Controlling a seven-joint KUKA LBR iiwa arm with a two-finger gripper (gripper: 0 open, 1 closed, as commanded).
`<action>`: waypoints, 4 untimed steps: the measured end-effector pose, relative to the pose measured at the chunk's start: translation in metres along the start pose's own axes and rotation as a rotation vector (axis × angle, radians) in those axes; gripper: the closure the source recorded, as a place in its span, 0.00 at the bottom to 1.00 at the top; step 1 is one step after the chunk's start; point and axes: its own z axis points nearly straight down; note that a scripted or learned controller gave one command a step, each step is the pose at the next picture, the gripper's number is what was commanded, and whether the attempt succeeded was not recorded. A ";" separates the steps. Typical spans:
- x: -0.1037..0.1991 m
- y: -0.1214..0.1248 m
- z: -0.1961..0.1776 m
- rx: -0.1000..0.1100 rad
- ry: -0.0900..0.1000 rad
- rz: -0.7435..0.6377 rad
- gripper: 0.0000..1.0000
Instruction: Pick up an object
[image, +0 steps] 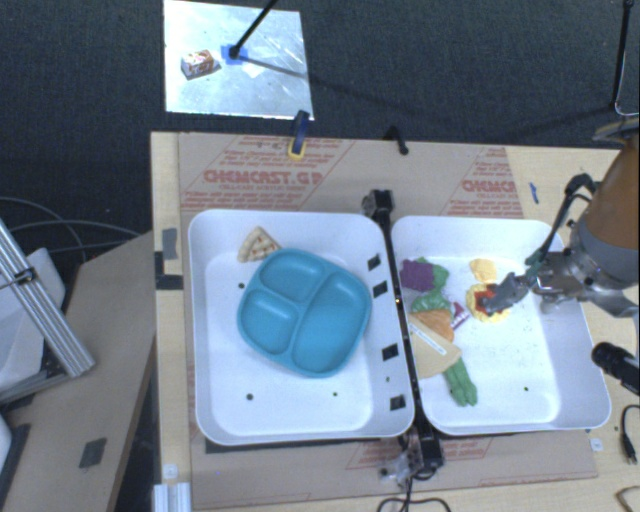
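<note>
In the right bin (575, 400), about 6 toys, gripper (503, 292), 1 blue plate (303, 311) left.

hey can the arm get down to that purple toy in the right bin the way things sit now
Probably yes. The purple toy lies uncovered at the left end of the right bin, near the divider. The gripper hovers over the red and yellow piece close by, with nothing tall between them. The nearby bin wall may crowd the jaws.

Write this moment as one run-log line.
gripper: over right white bin | at red-and-yellow toy | grasp: unclear | blue divided plate: left bin
</note>
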 end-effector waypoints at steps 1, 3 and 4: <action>0.031 -0.027 0.111 0.006 0.004 0.000 0.00; 0.028 -0.025 0.138 -0.002 0.000 0.001 0.00; 0.028 -0.024 0.129 -0.002 0.001 0.001 1.00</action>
